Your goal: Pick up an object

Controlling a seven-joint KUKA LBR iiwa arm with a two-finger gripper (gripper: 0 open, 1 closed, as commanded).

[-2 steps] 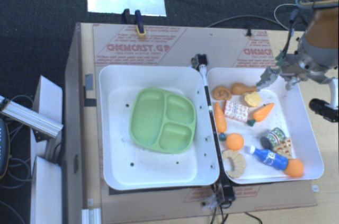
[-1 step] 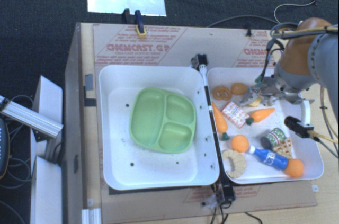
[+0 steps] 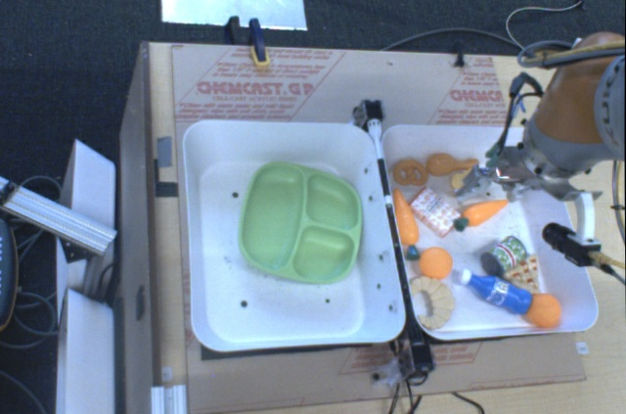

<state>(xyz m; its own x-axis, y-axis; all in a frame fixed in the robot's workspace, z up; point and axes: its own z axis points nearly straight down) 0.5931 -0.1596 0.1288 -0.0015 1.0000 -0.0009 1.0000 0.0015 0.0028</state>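
So the arm's down in the right bin (image 3: pixel 587 299) with the gripper (image 3: pixel 486 179) low over the toy food, right by the stem end of a carrot (image 3: pixel 482 211). Can't tell from here how the fingers stand; they're just a dark blur. The carrot lies beside a red-and-white packet (image 3: pixel 434 209), with a pretzel (image 3: pixel 410 173) nearby. Looks like the reach-and-grasp stage to me. Next it needs a clean pinch on that carrot, then a straight lift. The green tray (image 3: pixel 301 222) sits in the left bin.
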